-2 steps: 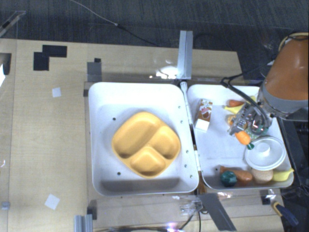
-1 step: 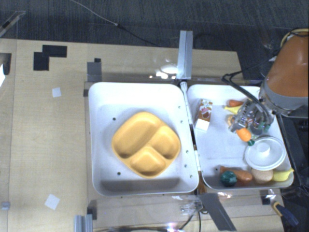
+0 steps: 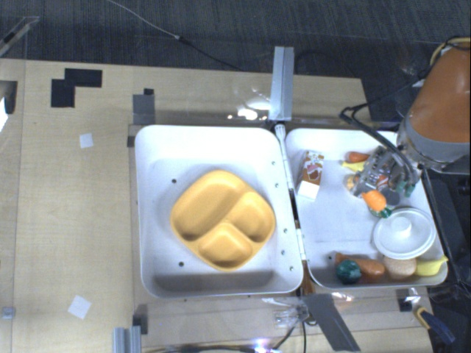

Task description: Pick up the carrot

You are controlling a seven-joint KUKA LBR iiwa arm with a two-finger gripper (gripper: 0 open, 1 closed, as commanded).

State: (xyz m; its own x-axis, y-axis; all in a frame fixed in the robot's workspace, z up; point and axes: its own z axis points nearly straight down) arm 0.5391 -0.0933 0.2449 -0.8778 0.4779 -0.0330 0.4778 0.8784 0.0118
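step: closing in on carrot [image 3: 374,201], grasp not yet made | jaws [image 3: 384,176]: low in right bin [image 3: 324,219], open or shut cannot tell | carrot: just below jaws, beside white bowl [image 3: 402,232] | next: settle over carrot, close, lift

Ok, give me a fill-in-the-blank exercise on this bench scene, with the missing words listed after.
1. The yellow divided plate lies in the ____ bin.
2. The gripper hovers over the ____ bin.
3. The carrot lies just above the white ____.
4. The divided plate has ____ compartments.

Missing words: left; right; bowl; three
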